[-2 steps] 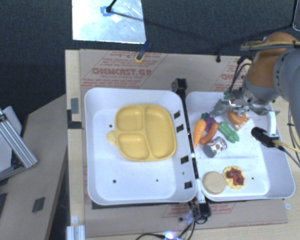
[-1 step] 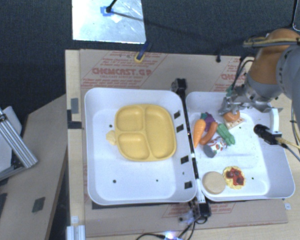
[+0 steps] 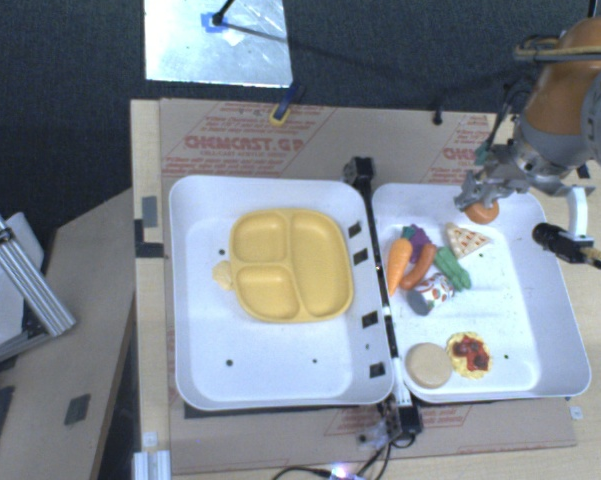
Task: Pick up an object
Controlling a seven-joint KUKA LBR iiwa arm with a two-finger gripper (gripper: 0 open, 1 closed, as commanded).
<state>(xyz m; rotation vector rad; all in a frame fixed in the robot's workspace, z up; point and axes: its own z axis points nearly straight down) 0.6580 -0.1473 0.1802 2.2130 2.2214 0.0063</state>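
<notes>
Gripper sits low at far edge of right bin, right over small orange object; contact likely, lift not yet evident; object looks to rest on bin floor; whether pincer is released or clenched, cannot tell; object round, orange, partly covered from above; 2 carrots, pizza slice lie nearby; yellow tray in left bin untouched.

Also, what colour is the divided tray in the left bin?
Pale yellow. The divided tray shows well in the camera view, lying in the left bin.
</notes>
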